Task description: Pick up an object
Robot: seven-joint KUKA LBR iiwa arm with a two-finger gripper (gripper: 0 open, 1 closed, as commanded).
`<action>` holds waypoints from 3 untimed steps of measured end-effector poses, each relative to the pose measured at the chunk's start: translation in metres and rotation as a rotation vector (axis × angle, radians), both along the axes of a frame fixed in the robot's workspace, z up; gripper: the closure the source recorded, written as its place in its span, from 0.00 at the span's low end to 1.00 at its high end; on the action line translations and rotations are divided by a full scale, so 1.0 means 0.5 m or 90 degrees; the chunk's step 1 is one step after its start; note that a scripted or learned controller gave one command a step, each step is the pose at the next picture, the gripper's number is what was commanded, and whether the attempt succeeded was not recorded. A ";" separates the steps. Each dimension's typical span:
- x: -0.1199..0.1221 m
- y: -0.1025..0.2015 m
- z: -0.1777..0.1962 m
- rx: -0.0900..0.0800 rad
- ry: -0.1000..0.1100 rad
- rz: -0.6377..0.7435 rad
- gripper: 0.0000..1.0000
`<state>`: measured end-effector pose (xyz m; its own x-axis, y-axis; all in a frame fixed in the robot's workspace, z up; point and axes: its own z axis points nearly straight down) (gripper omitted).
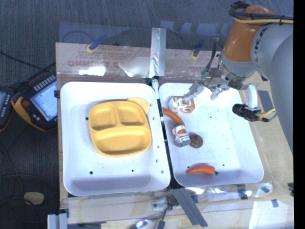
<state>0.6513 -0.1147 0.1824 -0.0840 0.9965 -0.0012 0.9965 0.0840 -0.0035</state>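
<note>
The right bin [238,142] holds several small items. A white and orange carton [183,105] lies near its back left corner, with an orange sausage-shaped piece [172,116] just in front of it. Nearer the middle sit a small orange and white can [180,135] and a brown disc [196,140] touching it. An orange carrot [201,170] lies by the front wall. My gripper [203,93] hangs over the back of this bin, open, with nothing between its fingers. Its left fingertip is just above and to the right of the carton.
The left bin [76,171] bears a yellow divided tray [120,128] with a pale disc [139,102] tucked behind it. A metal divider post [157,51] stands between the bins at the back. A handheld pendant [35,101] lies off the bench at the left.
</note>
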 end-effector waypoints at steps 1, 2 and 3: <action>0.001 0.001 0.016 0.000 0.001 0.001 1.00; 0.001 0.001 0.015 -0.001 0.001 0.001 0.00; 0.039 0.022 -0.124 -0.002 -0.015 0.118 0.00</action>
